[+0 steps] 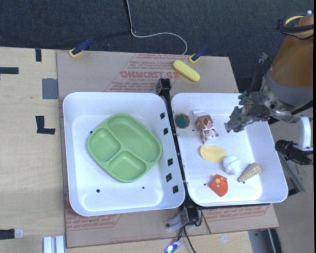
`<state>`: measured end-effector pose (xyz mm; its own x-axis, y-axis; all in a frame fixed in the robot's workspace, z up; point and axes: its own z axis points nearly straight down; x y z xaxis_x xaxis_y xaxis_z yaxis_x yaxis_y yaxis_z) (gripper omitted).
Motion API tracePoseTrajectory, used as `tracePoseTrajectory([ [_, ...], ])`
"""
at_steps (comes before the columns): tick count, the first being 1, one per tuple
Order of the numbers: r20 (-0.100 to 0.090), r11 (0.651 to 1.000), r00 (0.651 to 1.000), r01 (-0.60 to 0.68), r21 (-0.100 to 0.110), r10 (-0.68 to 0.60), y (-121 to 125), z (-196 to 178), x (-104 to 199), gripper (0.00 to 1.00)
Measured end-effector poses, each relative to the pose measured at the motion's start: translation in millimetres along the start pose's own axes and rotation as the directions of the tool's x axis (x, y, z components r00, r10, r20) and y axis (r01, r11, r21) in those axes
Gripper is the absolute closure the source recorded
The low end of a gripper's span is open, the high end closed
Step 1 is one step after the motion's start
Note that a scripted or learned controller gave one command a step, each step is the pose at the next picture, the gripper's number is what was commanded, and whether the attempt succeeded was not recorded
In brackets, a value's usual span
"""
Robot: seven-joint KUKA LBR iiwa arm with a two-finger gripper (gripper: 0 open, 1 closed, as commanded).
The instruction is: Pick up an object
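Observation:
The right bin [263,141] holds several small toys: a dark green and orange ball-like piece [183,120], a brown and white piece [204,127], a flat yellow piece [212,153], a white lump [231,164], a tan cone [249,172] and a red piece [218,185]. My gripper [237,121] hangs over the bin's upper right part, to the right of the brown and white piece and apart from it. Nothing shows between its dark fingers.
The left bin [76,141] holds a green divided plate [125,147]. A yellow corn-like toy [186,71] lies on the cardboard behind the bins. A white cable [147,35] and two blue-yellow clamps lie at the back. The arm's orange and grey body [292,62] fills the upper right.

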<state>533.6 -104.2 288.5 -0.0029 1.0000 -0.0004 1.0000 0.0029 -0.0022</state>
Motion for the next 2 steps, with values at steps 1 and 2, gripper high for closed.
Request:
tracePoseTrajectory([
  [1,0.000,1.000,1.000,0.005,-0.019,-0.005,-10.2,-177.7,55.2,1.00],
  [2,-0.001,1.000,1.000,0.001,0.005,-0.001,-39.9,-95.2,105.2,1.00],
])
